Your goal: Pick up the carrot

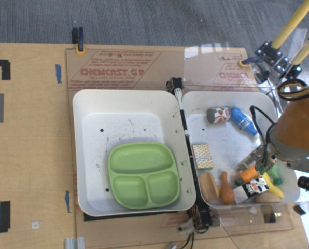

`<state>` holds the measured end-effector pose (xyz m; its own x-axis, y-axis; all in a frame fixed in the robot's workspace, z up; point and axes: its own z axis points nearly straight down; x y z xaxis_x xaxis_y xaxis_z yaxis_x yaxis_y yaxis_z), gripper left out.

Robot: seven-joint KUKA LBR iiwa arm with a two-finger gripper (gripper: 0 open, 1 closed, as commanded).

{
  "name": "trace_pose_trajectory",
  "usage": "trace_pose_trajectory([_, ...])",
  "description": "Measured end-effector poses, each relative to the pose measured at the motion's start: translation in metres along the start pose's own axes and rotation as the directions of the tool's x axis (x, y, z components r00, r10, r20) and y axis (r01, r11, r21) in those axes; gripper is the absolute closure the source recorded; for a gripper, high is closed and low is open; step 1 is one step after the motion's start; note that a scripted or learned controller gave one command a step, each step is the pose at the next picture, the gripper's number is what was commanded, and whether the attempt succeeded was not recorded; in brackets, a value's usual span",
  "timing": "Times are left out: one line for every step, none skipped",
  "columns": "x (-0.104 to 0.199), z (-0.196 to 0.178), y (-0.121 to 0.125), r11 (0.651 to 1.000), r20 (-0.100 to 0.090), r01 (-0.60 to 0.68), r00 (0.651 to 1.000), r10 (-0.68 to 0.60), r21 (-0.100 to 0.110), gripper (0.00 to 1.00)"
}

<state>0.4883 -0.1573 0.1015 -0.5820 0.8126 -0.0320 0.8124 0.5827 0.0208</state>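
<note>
Grey carpet surrounds your desk [30,139]. The carrot [249,173] lies in the right bin [222,139], with the gripper [258,162] right over it, seemingly mid-grasp. Whether it has closed, you cannot tell; next you need a confirmed grip, then lift.

Arm [294,131] over right bin [224,139] — carrot [248,174] beneath.

— What do you see of the surfaces?
— Your two white bins [87,139] look like smooth plastic, the left one scuffed with dark specks. The green divided plate [143,174] is matt plastic.
— And under them?
— Brown cardboard [118,69], matt, printed in red. The carrot [248,174] looks like glossy plastic; the arm's orange band [298,126] shines faintly.
</note>
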Motion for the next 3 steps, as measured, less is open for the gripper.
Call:
trace_pose_trajectory([0.077,-0.087,0.052,0.99,-0.027,-0.142,0.989,0.142,0.016,1.0])
trace_pose_trajectory([0.034,-0.121,0.021,0.94,-0.027,0.342,0.94,-0.341,0.006,1.0])
trace_pose_trajectory([0.035,-0.121,0.021,0.939,-0.028,0.343,0.939,-0.342,0.005,0.0])
